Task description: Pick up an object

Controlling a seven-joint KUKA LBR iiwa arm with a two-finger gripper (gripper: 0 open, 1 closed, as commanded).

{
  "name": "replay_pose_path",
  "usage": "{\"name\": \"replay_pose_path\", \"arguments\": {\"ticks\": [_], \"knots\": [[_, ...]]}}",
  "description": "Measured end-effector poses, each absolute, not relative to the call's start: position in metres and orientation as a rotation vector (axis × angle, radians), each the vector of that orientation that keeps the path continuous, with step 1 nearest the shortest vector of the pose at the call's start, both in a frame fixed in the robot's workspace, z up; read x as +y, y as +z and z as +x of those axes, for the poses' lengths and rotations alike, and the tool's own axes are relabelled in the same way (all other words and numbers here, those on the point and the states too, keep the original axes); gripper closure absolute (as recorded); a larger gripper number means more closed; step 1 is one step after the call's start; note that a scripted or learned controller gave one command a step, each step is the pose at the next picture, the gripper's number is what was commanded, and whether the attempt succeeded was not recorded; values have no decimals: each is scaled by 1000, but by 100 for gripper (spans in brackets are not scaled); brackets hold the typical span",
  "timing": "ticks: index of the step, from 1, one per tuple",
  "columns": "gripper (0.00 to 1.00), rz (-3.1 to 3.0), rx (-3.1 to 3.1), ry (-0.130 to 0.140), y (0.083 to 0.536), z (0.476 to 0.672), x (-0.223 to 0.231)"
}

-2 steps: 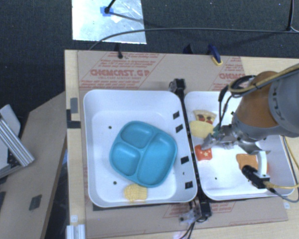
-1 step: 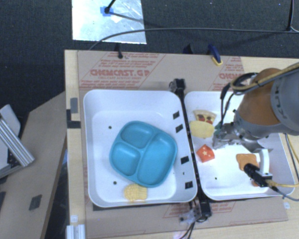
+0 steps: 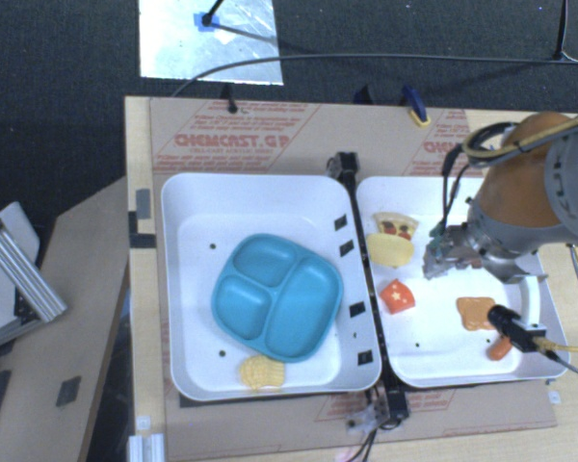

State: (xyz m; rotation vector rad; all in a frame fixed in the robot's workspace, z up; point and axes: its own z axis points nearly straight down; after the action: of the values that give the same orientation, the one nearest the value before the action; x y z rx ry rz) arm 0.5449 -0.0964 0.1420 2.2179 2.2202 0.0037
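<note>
1. The red piece with a white mark (image 3: 397, 296) lies on the floor of the right bin (image 3: 433, 373), near its left wall, just left of and nearer than my gripper (image 3: 445, 256).
2. My gripper hangs over the middle of the right bin; I cannot tell how it is set, and nothing shows in its grasp.
3. My arm (image 3: 530, 191) reaches in from the right, its orange band above the bin's far right part.
4. A yellow piece (image 3: 390, 250) and a pizza slice (image 3: 396, 226) lie left of my gripper, farther back.
5. An orange piece (image 3: 476, 312) sits nearer, to the right.
6. The left bin (image 3: 188, 258) holds a blue divided plate (image 3: 276, 297) and a yellow item (image 3: 262, 372).
</note>
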Motion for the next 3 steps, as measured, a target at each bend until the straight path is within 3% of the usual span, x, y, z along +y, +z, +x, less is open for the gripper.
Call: {"name": "replay_pose_path", "arguments": {"ticks": [2,3], "knots": [[100,2213,2221,6,257,550,-114],[100,2214,2225,3,263,551,-114]]}}
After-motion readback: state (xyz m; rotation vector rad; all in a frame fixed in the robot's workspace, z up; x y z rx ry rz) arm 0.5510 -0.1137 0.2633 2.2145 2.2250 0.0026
